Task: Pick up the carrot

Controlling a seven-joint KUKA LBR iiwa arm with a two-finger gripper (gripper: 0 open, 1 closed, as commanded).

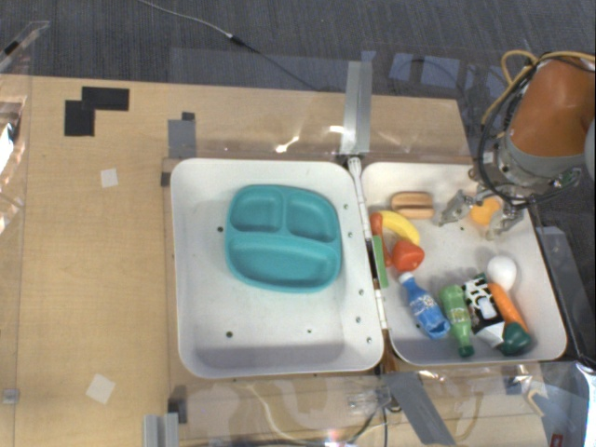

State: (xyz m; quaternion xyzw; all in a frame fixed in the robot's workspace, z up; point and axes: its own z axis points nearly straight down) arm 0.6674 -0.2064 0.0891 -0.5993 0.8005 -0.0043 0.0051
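Slim orange carrot [507,304] in right white bin [549,287], long axis diagonal, dark green top end toward lower right, two-finger gripper [482,214] spread apart around small yellow-orange object [484,212]

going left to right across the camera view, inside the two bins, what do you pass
teal divided plate in the left bin → green stick at the right bin's left wall → blue bottle → green bottle → carrot, with the gripper above an orange-yellow item farther back
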